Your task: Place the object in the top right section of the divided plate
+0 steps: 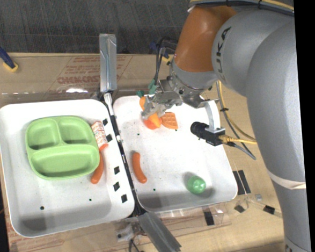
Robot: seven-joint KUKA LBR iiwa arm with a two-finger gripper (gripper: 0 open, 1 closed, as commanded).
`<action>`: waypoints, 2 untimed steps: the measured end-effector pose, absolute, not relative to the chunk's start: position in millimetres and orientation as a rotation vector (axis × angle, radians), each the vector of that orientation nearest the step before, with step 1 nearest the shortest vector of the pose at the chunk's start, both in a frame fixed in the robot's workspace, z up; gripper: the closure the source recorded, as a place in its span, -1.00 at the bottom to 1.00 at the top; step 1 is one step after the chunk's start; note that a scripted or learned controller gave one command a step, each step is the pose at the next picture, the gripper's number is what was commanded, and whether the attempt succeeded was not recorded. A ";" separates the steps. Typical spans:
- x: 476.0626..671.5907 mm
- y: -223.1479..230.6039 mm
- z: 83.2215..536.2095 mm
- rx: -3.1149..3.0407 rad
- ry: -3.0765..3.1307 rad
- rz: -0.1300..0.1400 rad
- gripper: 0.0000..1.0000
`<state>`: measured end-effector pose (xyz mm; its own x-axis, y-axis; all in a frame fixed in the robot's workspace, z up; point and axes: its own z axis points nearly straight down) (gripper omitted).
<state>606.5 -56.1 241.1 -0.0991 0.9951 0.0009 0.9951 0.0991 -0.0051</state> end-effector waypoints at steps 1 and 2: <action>629.4 9.1 256.5 -1.870 -2.524 0.001 1.00; 620.2 53.2 262.1 -1.556 -2.725 0.005 1.00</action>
